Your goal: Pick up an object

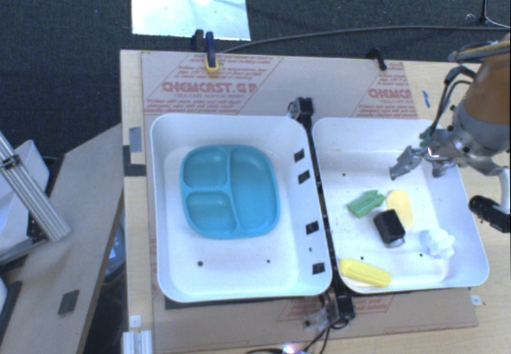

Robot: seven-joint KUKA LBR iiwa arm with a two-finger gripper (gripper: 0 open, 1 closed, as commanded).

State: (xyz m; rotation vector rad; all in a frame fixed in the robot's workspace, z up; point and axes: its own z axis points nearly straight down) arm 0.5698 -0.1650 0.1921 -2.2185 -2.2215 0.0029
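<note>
Hovering over right bin (pixel 471 264), end effector (pixel 423 159) w/ fingers apart, holding nothing; green toy (pixel 366 203), black block (pixel 390 226) nearer.

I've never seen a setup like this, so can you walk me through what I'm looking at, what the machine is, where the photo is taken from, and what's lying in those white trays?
One camera looks down at a slant on a bench. The arm comes in from the right; it is a robot, and its claw hangs over the right bin with nothing between its fingers. That bin holds a green piece, a black block, a yellow piece beside it, another yellow piece near the front, and a white lump. The left bin holds a blue divided plate.
</note>
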